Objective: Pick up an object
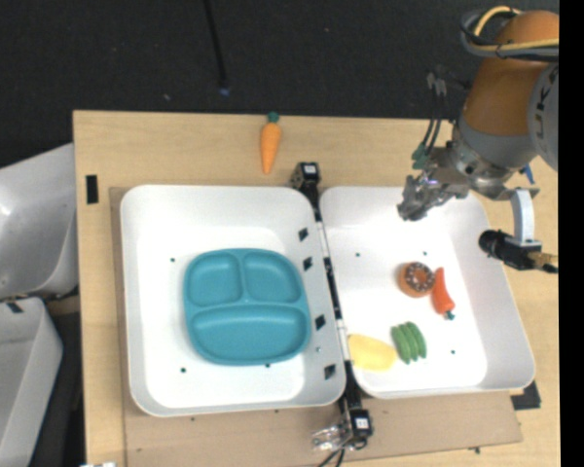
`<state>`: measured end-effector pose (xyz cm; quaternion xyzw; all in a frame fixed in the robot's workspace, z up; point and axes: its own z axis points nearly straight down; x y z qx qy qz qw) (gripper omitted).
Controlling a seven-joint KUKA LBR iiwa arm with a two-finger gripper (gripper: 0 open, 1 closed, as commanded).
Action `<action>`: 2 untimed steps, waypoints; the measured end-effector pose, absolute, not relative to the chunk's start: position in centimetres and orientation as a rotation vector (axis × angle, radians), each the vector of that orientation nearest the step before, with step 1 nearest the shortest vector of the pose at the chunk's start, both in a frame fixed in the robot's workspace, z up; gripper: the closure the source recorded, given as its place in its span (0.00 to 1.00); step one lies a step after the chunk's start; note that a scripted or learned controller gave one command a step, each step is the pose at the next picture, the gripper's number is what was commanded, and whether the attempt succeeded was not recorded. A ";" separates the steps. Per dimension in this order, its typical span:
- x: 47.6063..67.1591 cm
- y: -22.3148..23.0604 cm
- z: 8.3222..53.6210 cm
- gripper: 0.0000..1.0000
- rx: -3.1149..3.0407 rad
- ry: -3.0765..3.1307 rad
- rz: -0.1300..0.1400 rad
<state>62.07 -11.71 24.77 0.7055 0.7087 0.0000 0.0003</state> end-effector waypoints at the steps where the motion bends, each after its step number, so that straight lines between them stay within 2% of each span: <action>1: 61.2 -6.5 23.7 1.00 2.216 2.228 0.000; 2: 61.3 -0.9 24.6 1.00 2.213 2.228 0.003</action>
